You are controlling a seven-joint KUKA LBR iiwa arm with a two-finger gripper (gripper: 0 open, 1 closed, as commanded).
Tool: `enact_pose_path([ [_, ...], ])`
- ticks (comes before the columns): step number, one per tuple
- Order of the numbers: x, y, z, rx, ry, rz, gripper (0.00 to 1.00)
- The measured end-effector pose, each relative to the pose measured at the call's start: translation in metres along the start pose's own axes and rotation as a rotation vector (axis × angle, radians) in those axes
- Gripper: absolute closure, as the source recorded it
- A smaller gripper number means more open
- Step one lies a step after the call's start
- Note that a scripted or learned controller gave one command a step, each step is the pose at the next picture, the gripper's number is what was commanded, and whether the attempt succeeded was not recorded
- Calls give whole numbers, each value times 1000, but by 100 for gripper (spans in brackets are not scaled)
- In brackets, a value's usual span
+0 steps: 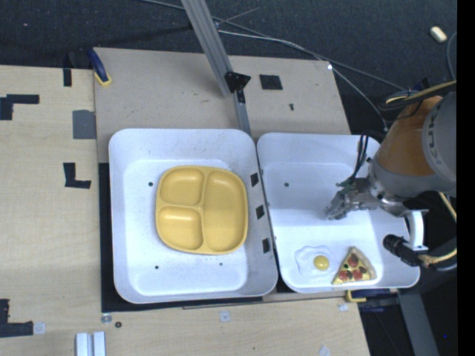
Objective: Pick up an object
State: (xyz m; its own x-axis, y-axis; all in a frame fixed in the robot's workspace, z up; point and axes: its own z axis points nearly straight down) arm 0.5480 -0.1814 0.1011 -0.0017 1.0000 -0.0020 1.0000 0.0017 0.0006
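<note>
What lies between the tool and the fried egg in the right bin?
Bare white bin floor. In the camera view the tool hangs above and right of the fried egg, with nothing between them; the pizza slice sits beside the egg.

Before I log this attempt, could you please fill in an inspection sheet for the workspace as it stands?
Surface: wooden bench bearing left bin and right bin, side by side.
Job's things: fried egg toy and pizza slice toy at the right bin's near edge, apart; yellow divided plate in the left bin.
Clutter: nothing seen in the bins.
Grippers: gripper over the right bin, above the toys, holding nothing visible.
Cables: thin cables trail across the dark floor.
Surroundings: black tape marks on the bench; grey pole behind.
</note>
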Motion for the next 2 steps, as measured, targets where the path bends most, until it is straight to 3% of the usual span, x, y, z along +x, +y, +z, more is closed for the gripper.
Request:
enact_pose_path([
  [2, -8, -6, -105, -2, 1, 1, 100],
])
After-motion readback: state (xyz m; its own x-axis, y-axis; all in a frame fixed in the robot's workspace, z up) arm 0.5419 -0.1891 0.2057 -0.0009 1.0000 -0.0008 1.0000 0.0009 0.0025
